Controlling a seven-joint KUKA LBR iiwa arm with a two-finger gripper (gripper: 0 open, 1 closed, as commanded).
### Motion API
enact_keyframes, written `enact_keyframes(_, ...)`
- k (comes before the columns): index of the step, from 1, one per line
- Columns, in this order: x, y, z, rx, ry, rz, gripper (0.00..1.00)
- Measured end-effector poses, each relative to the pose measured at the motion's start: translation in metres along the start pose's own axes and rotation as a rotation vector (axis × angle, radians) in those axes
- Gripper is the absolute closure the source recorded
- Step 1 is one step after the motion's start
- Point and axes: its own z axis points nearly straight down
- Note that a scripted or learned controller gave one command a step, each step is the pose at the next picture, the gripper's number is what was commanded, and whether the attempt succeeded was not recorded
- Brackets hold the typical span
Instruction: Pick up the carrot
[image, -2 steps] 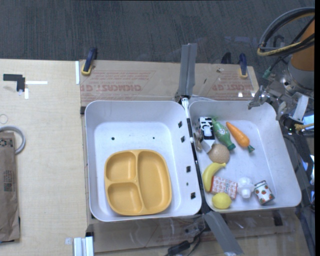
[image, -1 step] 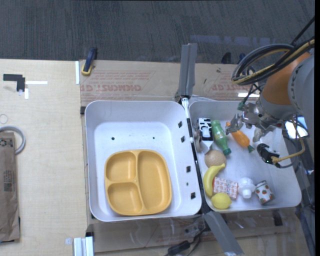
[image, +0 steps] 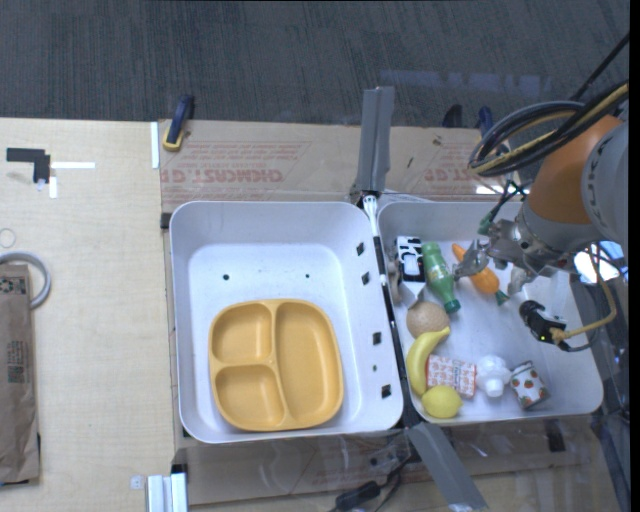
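Observation:
The carrot (image: 484, 280) is a short orange piece lying in the right bin (image: 575, 400), near its back, just right of a green bottle (image: 438, 276). My gripper (image: 490, 268) hangs directly over the carrot and hides its middle; an orange tip pokes out at the upper left. The grey arm with its orange band (image: 565, 185) comes in from the right above the bin. Whether the carrot is gripped is not visible from this angle.
The right bin also holds a banana (image: 424, 356), a lemon (image: 441, 402), a tan round fruit (image: 428, 318), a red-and-white packet (image: 452, 375), a white item (image: 492, 376) and a small spotted toy (image: 527, 386). A yellow divided plate (image: 277, 365) lies in the left bin (image: 190, 300).

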Motion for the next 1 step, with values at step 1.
enact_keyframes(1, -0.0009, 0.0002, -0.0092, 0.000, -0.001, 0.002, 1.00)
